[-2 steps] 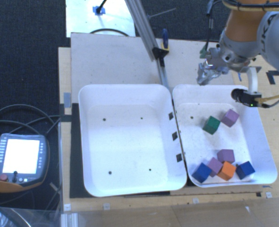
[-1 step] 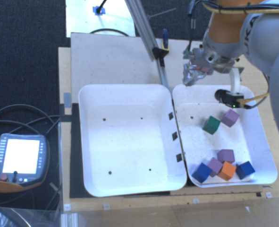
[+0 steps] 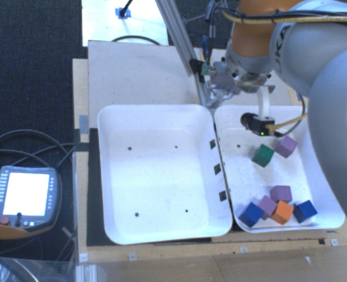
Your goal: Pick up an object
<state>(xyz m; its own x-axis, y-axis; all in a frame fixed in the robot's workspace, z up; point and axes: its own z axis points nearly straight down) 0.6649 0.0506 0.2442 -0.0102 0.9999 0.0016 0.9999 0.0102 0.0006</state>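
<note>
**Cubes in the right bin**

Over the right bin's [image 3: 323,213] far edge hangs the gripper [image 3: 220,96]; its grip state cannot be told. Small matte cubes lie below: green [image 3: 263,155], purple [image 3: 286,146], orange [image 3: 282,211], none elongated.

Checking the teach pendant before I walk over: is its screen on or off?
On. The pendant lies left of the bins, and its screen glows bright white against the dark surround.

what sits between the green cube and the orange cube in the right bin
In the camera view, a purple cube lies between the green cube and the orange cube, just above the orange one; the rest is bare white bin floor.
</note>
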